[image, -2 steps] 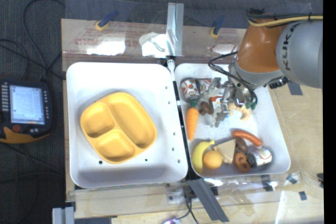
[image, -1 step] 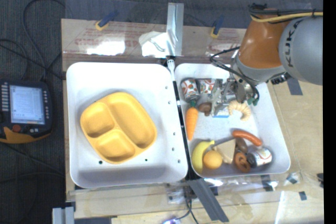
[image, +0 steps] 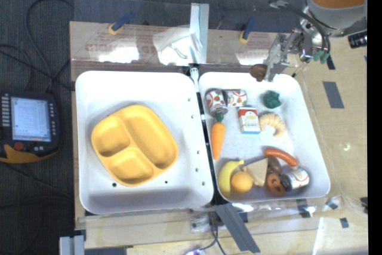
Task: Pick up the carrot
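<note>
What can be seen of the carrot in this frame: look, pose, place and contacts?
The carrot is a smooth orange toy, plastic by its look, with a small green top. It lies flat in the right bin, close along the bin's left wall, green end pointing to the far side, tip pointing toward the banana. Its top sits just below a tin can; whether they touch is unclear. The pincer is over the bin's far rim, well apart from it.
</note>
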{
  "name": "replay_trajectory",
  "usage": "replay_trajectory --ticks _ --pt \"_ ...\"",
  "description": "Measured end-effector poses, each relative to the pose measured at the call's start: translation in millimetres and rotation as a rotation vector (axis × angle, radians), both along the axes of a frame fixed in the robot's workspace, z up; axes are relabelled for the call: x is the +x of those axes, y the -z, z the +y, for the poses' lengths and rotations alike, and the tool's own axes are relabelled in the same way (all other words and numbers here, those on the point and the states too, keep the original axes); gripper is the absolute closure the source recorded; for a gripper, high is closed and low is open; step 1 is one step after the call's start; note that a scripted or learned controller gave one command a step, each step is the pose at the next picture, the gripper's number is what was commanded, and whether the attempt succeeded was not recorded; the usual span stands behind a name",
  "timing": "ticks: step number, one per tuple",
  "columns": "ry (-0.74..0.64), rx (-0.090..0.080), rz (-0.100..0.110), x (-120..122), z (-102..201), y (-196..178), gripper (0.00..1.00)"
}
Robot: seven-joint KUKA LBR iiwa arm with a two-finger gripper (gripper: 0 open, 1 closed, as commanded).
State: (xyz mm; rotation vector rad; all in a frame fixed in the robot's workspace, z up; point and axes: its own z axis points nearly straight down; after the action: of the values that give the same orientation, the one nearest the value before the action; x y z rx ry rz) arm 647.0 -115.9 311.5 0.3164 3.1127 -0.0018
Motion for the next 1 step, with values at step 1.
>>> replay_trajectory --ticks 1 --pt "-0.047 0.002 0.019 -65.1 -38.9 91.2 1.00"
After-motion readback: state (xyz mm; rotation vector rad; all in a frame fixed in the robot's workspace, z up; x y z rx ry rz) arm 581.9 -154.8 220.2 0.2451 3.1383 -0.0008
